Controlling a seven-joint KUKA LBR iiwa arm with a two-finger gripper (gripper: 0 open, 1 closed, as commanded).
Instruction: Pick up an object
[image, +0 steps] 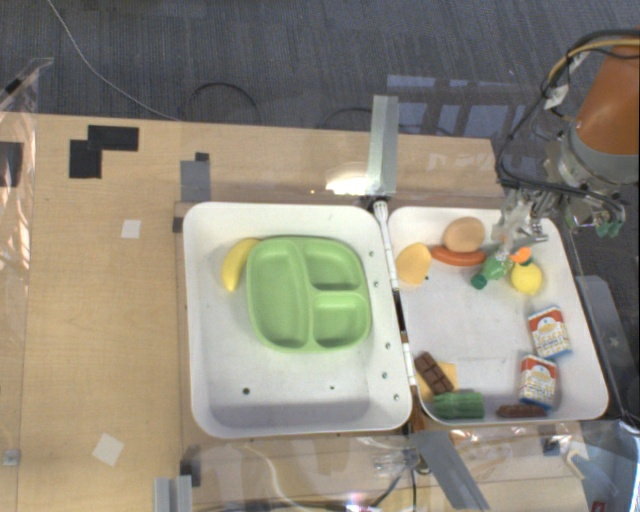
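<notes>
The two-finger gripper (516, 232) is hovering over the right white bin (490, 330), above a small green bottle-shaped toy (490, 271) lying beside a yellow lemon (526, 277); finger state cannot be told.

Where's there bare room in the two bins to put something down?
Right bin: the open middle, bordered by the lemon above, milk cartons on the right, chocolate bar lower left. Left bin: the strip below the green tray. Crowded: the right bin's top, under the gripper.
</notes>
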